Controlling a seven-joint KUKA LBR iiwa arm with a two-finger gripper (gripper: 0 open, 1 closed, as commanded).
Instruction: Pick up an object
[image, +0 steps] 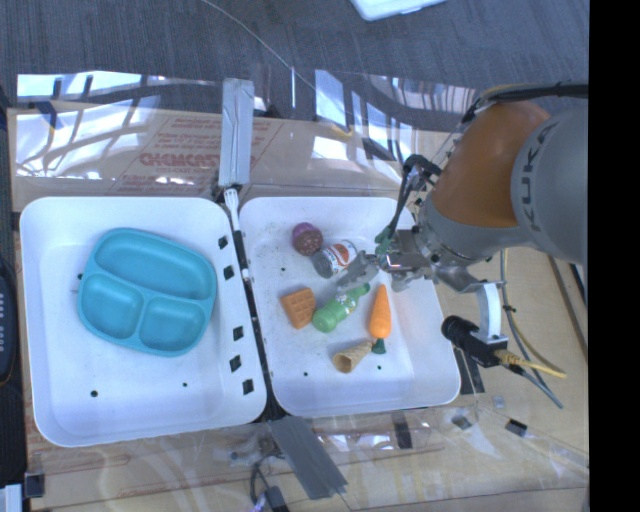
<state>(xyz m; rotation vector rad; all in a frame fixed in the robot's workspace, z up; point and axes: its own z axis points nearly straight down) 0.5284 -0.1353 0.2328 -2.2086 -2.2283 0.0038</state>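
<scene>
The right bin (420, 375) holds a dark purple ball (307, 238), a small can with a red and white label (335, 257), an orange cracker-like block (297, 306), a green pear-shaped toy (334, 312), an orange carrot (380, 313) and a tan cone (351, 355). My gripper (360, 280) hangs low over the middle of this bin, just right of the can and above the green toy and the carrot's top. Its metal fingers point left and down, with nothing visibly between them.
The left bin (50, 390) carries a blue three-compartment tray (147, 291). A ridge with black clips (243, 320) divides the two bins. The arm's orange band (490, 165) and grey wrist cover the right bin's far right corner. Cables lie right of the bins.
</scene>
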